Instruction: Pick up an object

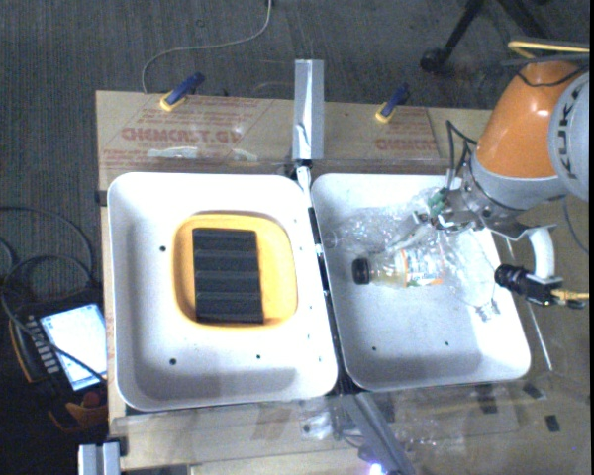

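Bottle (pixel 401 269): just below my gripper (pixel 444 216), light, slick, crushable; I'd take the body.
Jaws: hidden, cannot tell.

Up top, two blue-and-yellow clamps (pixel 181 91) (pixel 393 102) pin the cardboard sheet (pixel 193 137) at the table's far edge, a metal post (pixel 307 112) rises between the bins, black cables (pixel 25 240) loop left, and a tablet (pixel 71 344) lies nearby.

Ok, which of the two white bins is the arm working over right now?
The right-hand bin, the one holding the clear plastic bottle lying on its side. The gripper hangs over its far right corner. The left bin holds a yellow tray instead.
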